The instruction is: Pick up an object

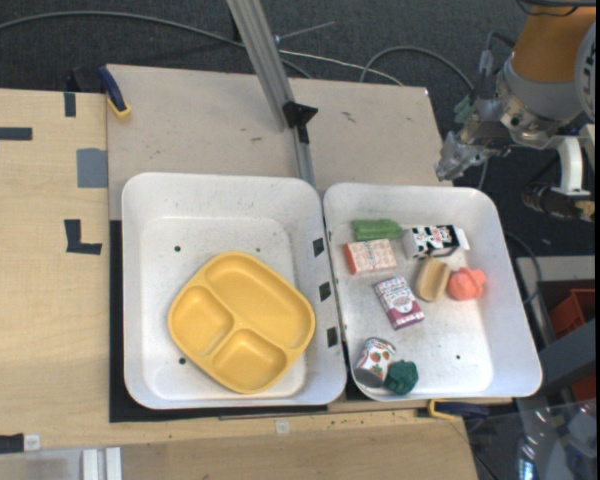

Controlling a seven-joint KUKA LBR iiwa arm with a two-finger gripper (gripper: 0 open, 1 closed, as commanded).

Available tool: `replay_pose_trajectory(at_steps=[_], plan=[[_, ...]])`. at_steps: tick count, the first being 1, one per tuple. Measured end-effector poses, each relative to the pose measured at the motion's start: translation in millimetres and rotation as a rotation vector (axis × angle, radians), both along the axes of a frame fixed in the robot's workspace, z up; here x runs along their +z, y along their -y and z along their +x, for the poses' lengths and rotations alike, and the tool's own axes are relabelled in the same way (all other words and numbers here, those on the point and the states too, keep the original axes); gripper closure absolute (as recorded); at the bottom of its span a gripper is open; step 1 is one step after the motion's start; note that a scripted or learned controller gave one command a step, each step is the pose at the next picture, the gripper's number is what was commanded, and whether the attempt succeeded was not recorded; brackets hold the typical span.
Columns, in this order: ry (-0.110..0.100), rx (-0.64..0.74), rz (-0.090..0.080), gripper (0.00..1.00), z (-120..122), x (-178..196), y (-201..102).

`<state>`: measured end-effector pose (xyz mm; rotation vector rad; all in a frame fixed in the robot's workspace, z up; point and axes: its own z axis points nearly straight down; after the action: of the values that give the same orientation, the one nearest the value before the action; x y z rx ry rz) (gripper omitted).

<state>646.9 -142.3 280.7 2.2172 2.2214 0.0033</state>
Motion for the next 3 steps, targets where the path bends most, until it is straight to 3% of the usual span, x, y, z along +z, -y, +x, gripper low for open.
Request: replay_pose_trajectory(at_steps=[3], plan=[[-0.008, 0.003, 0.001, 1.00, -71.5, -23.3, -131.1]])
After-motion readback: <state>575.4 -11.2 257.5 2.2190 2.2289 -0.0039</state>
